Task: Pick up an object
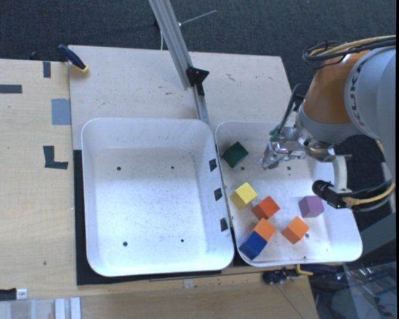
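Camera view: the gripper (274,159) hangs by the right bin's (339,248) far edge, just beside the green cube (235,154) — finger state I cannot tell. Descending here risks clipping an edge — the cube skids away.

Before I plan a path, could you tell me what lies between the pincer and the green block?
In the camera view, only bare white bin floor lies between the pincer and the green block.
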Robot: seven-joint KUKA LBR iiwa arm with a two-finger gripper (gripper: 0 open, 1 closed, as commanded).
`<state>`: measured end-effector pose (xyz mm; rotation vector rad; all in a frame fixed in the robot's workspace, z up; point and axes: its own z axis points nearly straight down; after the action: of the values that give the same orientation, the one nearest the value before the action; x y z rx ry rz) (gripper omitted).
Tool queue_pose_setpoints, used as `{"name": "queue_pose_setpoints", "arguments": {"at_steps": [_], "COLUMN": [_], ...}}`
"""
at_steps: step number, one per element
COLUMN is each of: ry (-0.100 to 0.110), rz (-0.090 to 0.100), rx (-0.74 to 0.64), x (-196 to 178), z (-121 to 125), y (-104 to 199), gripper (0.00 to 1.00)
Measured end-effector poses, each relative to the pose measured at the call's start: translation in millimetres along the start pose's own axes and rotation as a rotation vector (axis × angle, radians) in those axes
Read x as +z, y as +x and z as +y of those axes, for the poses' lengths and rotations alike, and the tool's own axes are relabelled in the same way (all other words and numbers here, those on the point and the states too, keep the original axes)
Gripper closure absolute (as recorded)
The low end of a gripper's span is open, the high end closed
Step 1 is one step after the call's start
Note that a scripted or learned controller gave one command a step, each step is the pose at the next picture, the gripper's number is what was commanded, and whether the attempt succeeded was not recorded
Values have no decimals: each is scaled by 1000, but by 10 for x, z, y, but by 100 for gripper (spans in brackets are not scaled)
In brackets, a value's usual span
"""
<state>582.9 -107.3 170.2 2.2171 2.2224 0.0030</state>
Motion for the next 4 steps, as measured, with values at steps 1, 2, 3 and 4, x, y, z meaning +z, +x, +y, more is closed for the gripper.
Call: {"name": "queue_pose_setpoints", "arguments": {"at_steps": [1,2,3,4], "ry": [-1,-3,6,5], "rz": [0,-1,1,2], "rx": [0,0,-4,-5], "x": [-426,-1049,-849,-801], "z": [-7,18,163,256], "y": [1,59,584,1180], "gripper": [100,100,100,100]}}
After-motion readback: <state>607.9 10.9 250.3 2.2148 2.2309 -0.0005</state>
